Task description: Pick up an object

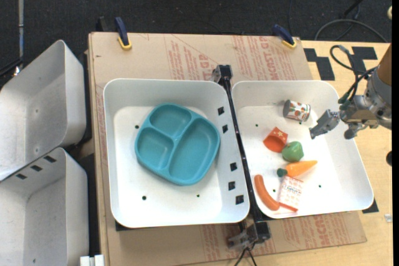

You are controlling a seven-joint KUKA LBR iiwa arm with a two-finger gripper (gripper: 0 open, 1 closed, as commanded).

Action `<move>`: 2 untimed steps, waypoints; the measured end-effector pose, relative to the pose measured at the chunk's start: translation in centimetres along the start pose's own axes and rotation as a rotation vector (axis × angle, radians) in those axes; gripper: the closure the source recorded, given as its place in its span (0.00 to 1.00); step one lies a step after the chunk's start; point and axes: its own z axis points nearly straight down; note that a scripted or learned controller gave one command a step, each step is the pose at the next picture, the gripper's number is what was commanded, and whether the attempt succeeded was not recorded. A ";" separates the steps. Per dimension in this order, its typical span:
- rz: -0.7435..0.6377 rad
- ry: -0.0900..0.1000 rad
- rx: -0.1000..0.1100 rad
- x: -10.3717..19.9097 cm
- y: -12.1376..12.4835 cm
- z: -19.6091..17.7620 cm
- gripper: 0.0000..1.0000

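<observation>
The right bin [349, 193] holds several small toys: a tin can [297, 110] on its side, a red wedge [275, 139], a green ball [292, 151], an orange carrot [301, 167], a white and red packet [290, 191] and a red sausage [267, 192]. My gripper [340, 126] hangs over the right bin's right rim, to the right of the can and apart from it. Its fingers stand open, the left one [324, 123] pointing into the bin, with nothing between them.
The left bin [124, 196] holds a teal divided plate [177, 143]. A black divider [232, 140] runs between the two bins. Two more white bins [37, 109] stand off the bench at the left. Clamps [123, 34] grip the board's far edge.
</observation>
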 end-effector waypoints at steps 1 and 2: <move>-0.003 -0.002 -0.010 0.1 0.2 -0.5 0.00; 0.001 -0.001 -0.005 -0.8 0.1 5.5 0.00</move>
